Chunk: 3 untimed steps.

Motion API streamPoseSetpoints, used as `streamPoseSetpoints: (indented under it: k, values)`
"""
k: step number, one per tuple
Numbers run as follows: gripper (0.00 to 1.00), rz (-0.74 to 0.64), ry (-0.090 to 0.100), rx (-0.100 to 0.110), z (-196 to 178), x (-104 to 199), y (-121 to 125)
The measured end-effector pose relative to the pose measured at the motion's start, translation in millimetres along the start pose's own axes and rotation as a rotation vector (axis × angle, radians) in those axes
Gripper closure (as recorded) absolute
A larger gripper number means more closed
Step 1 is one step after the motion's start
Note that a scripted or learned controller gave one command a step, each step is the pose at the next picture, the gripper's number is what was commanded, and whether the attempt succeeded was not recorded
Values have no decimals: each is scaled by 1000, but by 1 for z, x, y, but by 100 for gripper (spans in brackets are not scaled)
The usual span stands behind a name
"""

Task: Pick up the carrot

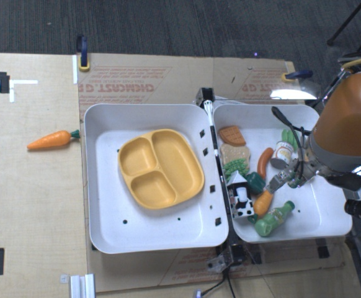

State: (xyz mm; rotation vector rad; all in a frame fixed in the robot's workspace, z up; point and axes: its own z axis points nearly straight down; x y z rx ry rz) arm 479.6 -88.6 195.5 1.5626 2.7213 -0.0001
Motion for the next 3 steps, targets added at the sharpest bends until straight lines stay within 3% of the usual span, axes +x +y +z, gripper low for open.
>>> streamPoseSetpoints:
  k: [1, 2, 3]
  values:
    - [0, 1, 0, 0, 0, 0, 0]
    - [0, 102, -5, -2, 103, -22, -11]
    - [100, 107, -5, -4, 94, -22, -9]
